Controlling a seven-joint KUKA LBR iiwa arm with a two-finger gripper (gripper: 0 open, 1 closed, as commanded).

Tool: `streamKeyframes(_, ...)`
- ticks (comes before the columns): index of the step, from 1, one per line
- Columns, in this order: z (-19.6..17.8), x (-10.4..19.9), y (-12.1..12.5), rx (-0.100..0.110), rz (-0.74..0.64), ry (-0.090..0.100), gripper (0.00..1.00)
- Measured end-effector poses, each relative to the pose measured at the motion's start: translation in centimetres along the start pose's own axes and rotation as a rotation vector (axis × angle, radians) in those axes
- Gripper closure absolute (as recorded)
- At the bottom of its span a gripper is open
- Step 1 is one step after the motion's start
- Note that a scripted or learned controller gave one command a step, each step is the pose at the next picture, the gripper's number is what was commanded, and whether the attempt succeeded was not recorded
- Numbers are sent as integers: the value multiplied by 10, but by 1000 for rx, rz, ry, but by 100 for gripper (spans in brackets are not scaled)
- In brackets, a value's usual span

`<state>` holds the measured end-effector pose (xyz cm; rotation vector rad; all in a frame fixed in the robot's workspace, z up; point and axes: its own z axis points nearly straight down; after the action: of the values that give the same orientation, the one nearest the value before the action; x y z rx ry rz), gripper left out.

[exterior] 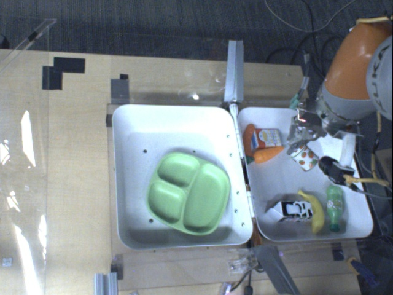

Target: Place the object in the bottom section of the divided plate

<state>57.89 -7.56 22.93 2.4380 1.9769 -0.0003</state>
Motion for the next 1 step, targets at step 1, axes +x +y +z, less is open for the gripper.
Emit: streamKeyframes(1,47,73,-22,3,12,2,100)
